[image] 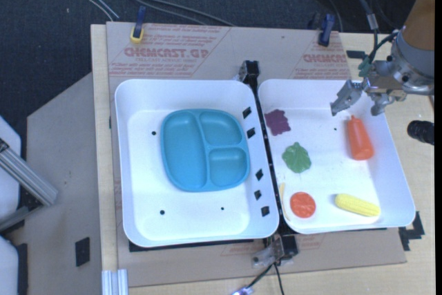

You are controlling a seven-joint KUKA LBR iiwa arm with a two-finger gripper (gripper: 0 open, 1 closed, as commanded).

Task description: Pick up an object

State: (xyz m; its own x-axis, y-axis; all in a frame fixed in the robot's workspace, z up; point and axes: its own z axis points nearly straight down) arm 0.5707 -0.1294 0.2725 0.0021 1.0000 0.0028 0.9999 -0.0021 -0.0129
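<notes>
Nearest the camera, within the right bin (397,169), a corn cob (357,204) and a red tomato (302,204) are listed along the front wall. Behind them, a green leafy piece (297,157) and a purple piece (277,121) are recorded toward the bin's left wall. An orange carrot (359,138) is entered by the right wall, long axis running front to back. Farthest back, the gripper (361,101) is noted spread apart and grasping nothing, poised over the bin's rear right. The carrot lies just in front of it, its far tip almost beneath the fingers; it is judged the likeliest pick.
</notes>
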